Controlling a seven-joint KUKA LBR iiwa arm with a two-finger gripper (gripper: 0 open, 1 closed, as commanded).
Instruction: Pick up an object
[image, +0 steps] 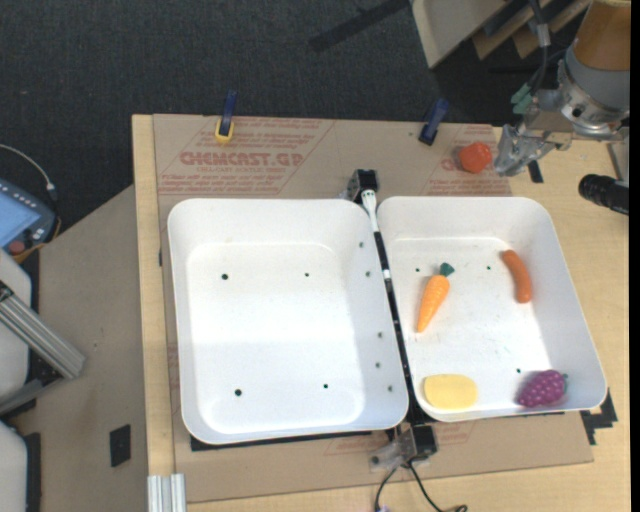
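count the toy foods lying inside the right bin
4: a carrot near the bin's middle, a sausage toward the far right, a yellow piece at the near edge, and purple grapes in the near right corner.

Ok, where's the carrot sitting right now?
The carrot lies in the right bin, left of centre near the divider between the bins, green top pointing away from the camera. The sausage is to its right, the yellow piece below it.

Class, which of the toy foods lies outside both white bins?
The orange-red toy tomato, on the cardboard beyond the right bin, beside the gripper; the other four lie inside that bin.
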